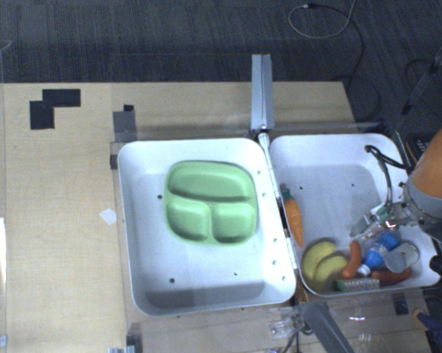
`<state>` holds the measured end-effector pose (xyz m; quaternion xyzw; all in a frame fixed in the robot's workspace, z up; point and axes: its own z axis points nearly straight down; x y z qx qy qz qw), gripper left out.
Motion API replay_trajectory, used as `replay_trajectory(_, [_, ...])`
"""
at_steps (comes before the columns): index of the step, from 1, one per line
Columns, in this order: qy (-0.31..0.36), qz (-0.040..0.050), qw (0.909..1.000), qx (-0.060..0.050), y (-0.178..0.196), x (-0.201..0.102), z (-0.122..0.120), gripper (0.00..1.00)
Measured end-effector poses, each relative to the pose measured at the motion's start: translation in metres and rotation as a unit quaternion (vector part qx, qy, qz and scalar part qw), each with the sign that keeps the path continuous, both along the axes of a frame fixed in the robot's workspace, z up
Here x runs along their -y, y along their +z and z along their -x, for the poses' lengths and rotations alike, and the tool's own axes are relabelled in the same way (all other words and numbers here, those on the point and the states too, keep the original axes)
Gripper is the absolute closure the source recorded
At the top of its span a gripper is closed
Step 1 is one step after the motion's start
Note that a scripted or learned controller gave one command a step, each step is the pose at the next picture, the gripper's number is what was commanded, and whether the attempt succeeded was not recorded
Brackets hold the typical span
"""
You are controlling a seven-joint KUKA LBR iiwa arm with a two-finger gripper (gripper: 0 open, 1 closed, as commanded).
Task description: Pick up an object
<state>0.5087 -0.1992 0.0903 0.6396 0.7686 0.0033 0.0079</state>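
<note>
Green tray (211, 203), orange carrot (294, 221), white bins (142, 236)

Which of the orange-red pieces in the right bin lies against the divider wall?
The carrot, lying lengthwise along the divider; the other reddish pieces cluster by the gripper.

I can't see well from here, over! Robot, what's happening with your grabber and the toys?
Gripper low in right bin, above toy pile; grip unclear. Carrot and bananas lie loose. Green tray in left bin.
</note>
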Motion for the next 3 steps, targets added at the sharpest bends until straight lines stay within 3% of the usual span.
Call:
replay_trajectory(1, [-0.016, -0.0004, 0.9999, 0.000, 0.000, -0.027, 0.013, 0.00])
replay_trajectory(2, [-0.015, -0.0008, 0.9999, 0.002, 0.012, -0.028, 0.010, 1.00])
replay_trajectory(3, [-0.055, -0.0025, 0.9985, -0.005, 0.111, -0.075, 0.008, 1.00])
